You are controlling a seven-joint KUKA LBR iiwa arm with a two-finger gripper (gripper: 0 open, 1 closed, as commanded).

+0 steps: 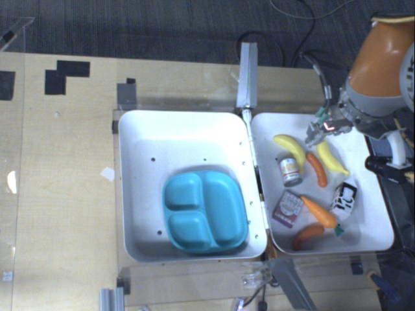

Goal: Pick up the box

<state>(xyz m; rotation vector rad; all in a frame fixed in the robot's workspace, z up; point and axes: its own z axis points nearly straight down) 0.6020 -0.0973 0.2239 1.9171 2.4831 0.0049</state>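
the box [288, 208], a small flat purplish carton, lies in the right bin [382, 238], towards its near left side, close to the wall shared with the left bin [130, 173]. a can [289, 170] stands just beyond it on the far side. a carrot [319, 212] lies just to its right, apparently touching the box's right edge, and a brown sausage [307, 233] sits just near of that. further right there is a small black and white pack [344, 197]. two bananas [290, 148] and an orange sausage [316, 169] lie towards the far part of the bin.

the tool [324, 126] hangs over the far part of the right bin, well apart from the box, beside the bananas. whether it is wide or narrow i cannot tell; nothing is visibly held in it.

the step in hand seems to be the approach. to do it well, the tool should travel towards the near left, over the can, and come straight down on the box. closing across the box's shorter sides looks wise, with one side placed clear of the carrot so it is not caught or pushed. the box lies flat, so a low, centred descent probably matters.

the left bin holds a blue divided tray [204, 210], which plays no part.
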